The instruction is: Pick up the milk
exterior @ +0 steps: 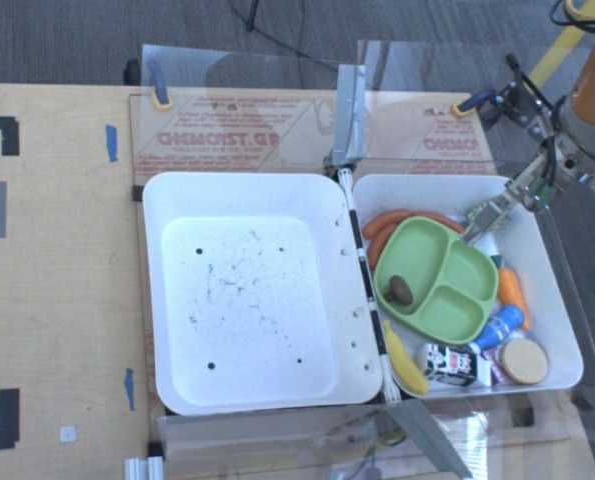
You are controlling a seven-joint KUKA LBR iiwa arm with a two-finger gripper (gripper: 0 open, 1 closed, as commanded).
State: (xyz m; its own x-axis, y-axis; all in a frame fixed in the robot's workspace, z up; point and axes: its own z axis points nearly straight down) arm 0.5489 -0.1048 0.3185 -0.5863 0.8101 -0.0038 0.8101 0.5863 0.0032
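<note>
The milk [448, 364] is a small black-and-white carton lying on its side at the front of the right bin [560, 298], between a banana and a round tan item. My gripper [474, 222] hangs over the back of that bin, at the far edge of a green divided plate [440, 280]. It is open with nothing between its fingers. The carton is well in front of the gripper, on the other side of the plate.
A banana [405, 360] lies along the right bin's left wall. A blue bottle [501, 326], a round tan disc [525, 361], orange carrots [512, 286] and orange sausages [397, 222] crowd around the plate. The left bin [167, 208] stands beside it.
</note>
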